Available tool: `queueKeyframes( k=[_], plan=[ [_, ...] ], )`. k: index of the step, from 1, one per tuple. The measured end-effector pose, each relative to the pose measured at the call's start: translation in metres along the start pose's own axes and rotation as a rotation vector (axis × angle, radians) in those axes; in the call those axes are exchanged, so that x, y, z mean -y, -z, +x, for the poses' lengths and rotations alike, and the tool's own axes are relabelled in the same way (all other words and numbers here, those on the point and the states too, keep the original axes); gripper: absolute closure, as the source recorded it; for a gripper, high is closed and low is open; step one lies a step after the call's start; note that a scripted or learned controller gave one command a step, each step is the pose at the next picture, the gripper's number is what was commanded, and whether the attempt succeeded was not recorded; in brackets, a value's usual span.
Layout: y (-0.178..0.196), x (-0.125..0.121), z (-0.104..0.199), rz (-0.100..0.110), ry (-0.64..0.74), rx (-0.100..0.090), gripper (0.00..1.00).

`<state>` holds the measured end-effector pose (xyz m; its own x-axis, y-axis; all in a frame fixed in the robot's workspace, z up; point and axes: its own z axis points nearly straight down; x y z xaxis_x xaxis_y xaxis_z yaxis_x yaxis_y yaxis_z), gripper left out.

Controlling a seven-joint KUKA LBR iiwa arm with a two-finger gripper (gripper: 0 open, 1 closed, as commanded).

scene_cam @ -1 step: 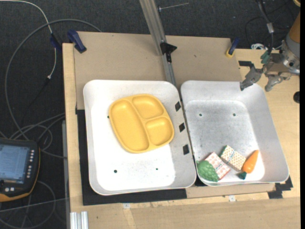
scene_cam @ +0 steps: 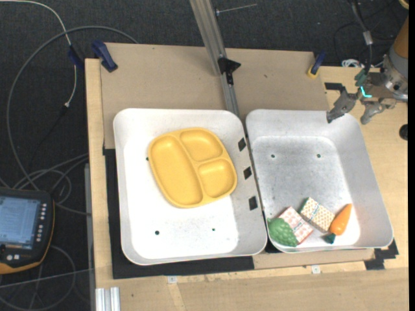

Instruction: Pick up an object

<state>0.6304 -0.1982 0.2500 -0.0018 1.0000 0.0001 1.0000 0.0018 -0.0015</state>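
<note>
My gripper [scene_cam: 354, 111] hangs over the far right corner of the right bin [scene_cam: 295, 135], its two fingers spread open with nothing between them. Several small objects lie clustered in that bin's near right corner, well away from the gripper: an orange toy carrot [scene_cam: 340, 219], a patterned box [scene_cam: 316, 213], a second patterned packet [scene_cam: 296, 223] and a green round item [scene_cam: 282, 230]. A small dark green piece [scene_cam: 329, 238] lies below the carrot.
The left bin [scene_cam: 136, 232] holds a yellow three-compartment plate [scene_cam: 191, 167]. A metal pole [scene_cam: 211, 37] rises at the back between the bins. Blue clamps [scene_cam: 104, 56] sit at the bench's far corners. A pendant [scene_cam: 23, 229] lies on the floor at left.
</note>
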Motion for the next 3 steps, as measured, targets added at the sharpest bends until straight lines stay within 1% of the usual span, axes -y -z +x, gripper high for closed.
queueKeyframes(
  k=[1,2,3],
  plan=[
    [-0.063,0.001,-0.002,0.006,-0.002,-0.002,0.0],
    [-0.116,0.012,-0.003,0.005,-0.002,-0.002,0.0],
    [-0.16,0.013,-0.002,0.004,-0.001,-0.002,0.0]
  ],
)
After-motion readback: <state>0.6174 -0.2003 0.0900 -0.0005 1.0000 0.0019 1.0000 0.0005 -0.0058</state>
